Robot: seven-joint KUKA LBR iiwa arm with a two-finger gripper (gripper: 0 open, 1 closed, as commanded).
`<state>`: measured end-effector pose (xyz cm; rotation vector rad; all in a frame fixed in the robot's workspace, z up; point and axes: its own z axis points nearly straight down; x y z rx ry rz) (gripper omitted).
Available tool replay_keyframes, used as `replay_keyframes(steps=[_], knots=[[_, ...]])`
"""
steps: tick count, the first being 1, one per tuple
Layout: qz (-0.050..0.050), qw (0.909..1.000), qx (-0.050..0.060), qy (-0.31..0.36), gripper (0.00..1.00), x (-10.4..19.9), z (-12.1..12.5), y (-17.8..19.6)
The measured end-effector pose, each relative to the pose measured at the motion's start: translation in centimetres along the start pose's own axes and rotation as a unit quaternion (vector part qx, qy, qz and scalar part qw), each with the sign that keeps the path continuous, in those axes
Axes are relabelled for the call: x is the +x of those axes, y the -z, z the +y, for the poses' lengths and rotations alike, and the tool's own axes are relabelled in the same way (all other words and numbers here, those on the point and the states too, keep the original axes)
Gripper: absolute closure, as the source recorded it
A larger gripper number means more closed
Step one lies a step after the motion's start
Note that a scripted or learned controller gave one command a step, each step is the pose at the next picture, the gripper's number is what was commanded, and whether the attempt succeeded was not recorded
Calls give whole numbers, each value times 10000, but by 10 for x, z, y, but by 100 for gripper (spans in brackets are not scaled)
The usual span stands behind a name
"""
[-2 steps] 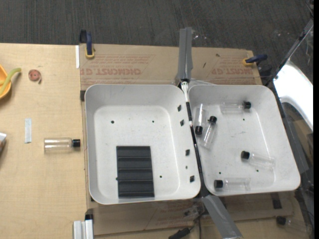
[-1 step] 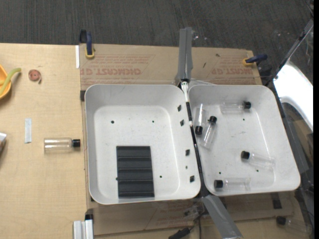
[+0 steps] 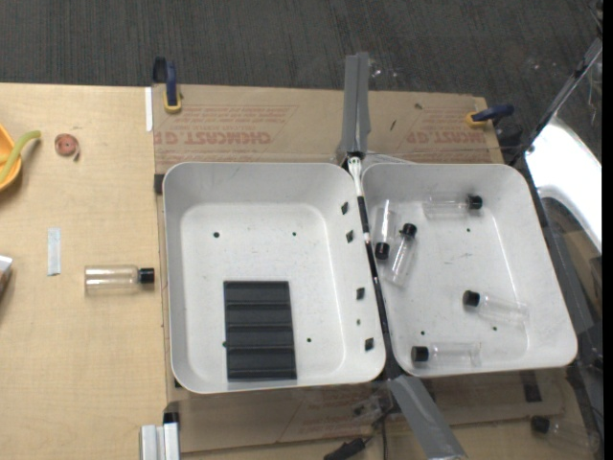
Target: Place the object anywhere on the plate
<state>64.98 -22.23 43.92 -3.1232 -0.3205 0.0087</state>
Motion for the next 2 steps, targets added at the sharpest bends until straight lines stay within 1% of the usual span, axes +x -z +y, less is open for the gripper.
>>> replay_keyframes(steps=[2], knots=[[10, 10000, -4, -5, 0, 4, 0, 1]])
